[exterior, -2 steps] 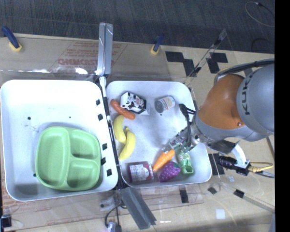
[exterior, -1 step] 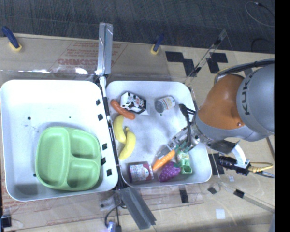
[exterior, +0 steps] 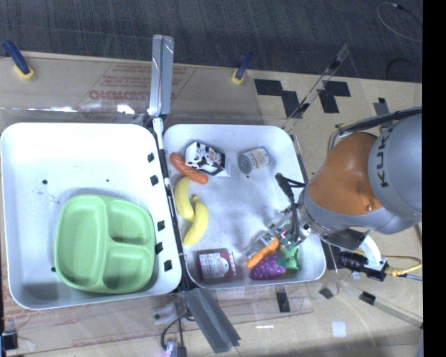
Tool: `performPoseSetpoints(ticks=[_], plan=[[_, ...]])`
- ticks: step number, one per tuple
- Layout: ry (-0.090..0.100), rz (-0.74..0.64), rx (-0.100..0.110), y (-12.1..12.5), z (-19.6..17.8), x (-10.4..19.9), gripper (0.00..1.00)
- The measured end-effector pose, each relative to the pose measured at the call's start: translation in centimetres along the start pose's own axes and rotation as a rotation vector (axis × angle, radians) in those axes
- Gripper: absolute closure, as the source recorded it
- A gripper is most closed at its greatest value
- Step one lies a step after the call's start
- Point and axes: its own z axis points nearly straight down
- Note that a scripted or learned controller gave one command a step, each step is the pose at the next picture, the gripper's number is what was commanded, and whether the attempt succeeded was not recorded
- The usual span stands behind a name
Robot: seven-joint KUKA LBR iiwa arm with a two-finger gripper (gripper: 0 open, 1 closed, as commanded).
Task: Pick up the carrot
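We count one carrot (exterior: pixel 262 256), two bananas (exterior: pixel 189 210), one green plate (exterior: pixel 104 242); we cannot tell the fingers' (exterior: pixel 281 234) state above the cardboard-covered counter (exterior: pixel 208 80).

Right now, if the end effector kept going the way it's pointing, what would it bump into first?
Probably the carrot. The end effector sits just above its upper end, pointing down-left. Depth is hard to judge from this camera.

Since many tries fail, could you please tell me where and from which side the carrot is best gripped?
Probably at the orange body of the carrot, from above, closing across its narrow width. It lies flat and slanted in the right bin, its leafy end toward the purple grapes and the pincer right beside it, so a side approach looks crowded.
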Motion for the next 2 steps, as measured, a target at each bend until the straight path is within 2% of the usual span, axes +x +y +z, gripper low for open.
performPoseSetpoints(ticks=[1,2], plan=[[0.001,0.307,0.001,-0.1,0.1,0.0,0.0],[0.006,0.224,0.005,1.0,0.2,1.8,0.0]])
